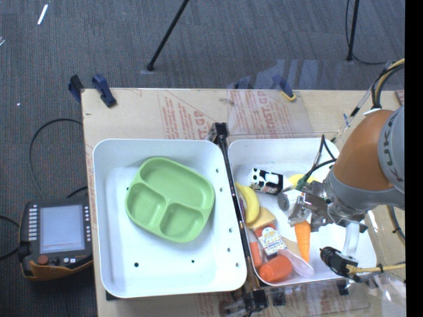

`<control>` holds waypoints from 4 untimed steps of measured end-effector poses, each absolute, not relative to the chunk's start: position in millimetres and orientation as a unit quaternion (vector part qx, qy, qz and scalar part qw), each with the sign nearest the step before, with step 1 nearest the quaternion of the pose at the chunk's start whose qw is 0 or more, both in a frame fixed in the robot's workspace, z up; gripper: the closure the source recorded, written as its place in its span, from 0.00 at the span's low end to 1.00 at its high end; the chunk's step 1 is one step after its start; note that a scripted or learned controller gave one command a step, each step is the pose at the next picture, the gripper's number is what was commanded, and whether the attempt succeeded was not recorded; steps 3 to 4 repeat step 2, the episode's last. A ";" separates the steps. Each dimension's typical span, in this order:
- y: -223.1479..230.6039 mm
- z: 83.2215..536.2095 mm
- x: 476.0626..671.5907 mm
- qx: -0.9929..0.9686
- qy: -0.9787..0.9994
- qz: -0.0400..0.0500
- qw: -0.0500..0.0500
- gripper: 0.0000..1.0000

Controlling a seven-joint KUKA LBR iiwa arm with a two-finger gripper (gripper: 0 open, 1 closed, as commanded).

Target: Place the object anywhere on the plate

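A light green plate [170, 199] with three compartments lies in the left white bin [109, 243]. The right bin [291, 152] holds a yellow banana [250, 202], a black-and-white cow toy [266, 181], an orange carrot [303, 240], a small labelled packet [271, 240] and a red-orange piece [276, 268]. My gripper [299, 208] hangs low over the right bin, just above the carrot's top end and to the right of the banana. The grey and orange wrist [362, 164] hides the bin's right part.
A black divider [232, 190] runs between the two bins. Cables and a black connector [334, 259] hang near the right bin's front right corner. A teach pendant [56, 233] sits left of the bench. Blue clamps [103, 90] grip the bench's back edge.
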State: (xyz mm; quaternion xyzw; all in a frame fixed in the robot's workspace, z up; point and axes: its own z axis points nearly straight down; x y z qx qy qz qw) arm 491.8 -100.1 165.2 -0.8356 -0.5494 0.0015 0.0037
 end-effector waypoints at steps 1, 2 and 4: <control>32.0 250.3 476.1 -0.838 -0.546 0.001 0.004 1.00; 28.2 248.8 475.3 -0.839 -0.544 0.004 0.004 0.00; 28.2 248.8 475.3 -0.839 -0.544 0.004 0.004 0.00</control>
